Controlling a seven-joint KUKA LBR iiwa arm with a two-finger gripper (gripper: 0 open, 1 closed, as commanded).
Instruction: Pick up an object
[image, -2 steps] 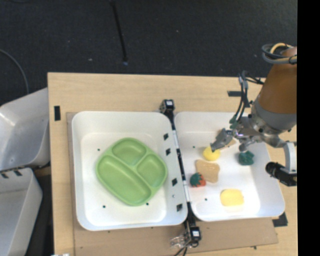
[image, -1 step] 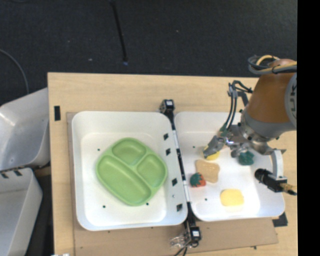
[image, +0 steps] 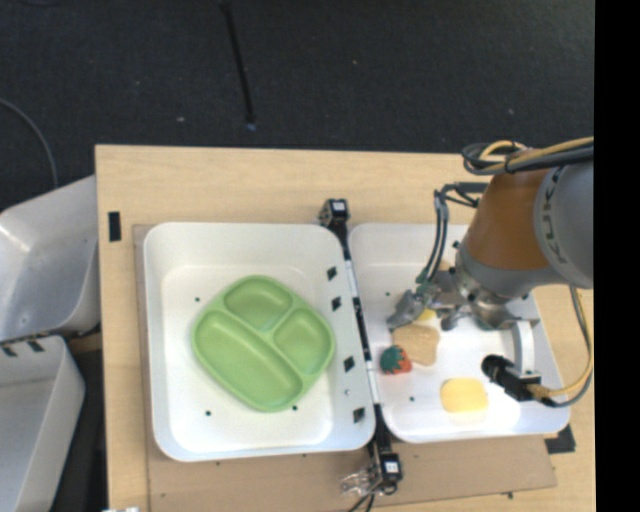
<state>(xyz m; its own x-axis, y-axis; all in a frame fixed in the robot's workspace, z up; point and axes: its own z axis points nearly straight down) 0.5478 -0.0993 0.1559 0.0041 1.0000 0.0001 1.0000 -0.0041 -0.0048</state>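
Observation:
In the right bin (image: 400, 250) my gripper (image: 424, 310) hangs low, just above the far edge of a tan, bread-like piece (image: 421, 346). A small red object with a green end (image: 395, 361) lies to the left of that piece, close to the divider between the bins. Nearer the front edge of the bin rests a round yellow object (image: 463, 396). The arm's orange band (image: 505, 225) and grey wrist cover the bin's right part.
The left bin (image: 170, 280) holds a green divided plate (image: 262, 342). Black clips (image: 352, 330) run along the ridge between the bins. A black cable end (image: 497, 370) hangs beside the yellow object.

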